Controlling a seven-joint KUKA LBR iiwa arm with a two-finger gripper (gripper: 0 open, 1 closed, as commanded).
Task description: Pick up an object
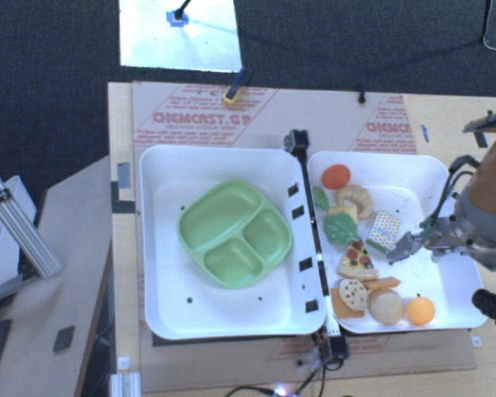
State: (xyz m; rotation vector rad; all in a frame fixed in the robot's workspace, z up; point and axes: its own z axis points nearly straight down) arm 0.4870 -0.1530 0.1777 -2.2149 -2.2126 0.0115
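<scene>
Gripper (pixel 399 249), finger state not discernible, is poised in the right bin (pixel 436 170) beside the checkered block (pixel 384 227); the block is best approached squarely, perhaps avoiding the pizza slice (pixel 357 260).

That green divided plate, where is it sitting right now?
The green divided plate lies in the middle of the left white bin, tilted askew. The toy food, such as the orange ball, is all in the right bin.
</scene>
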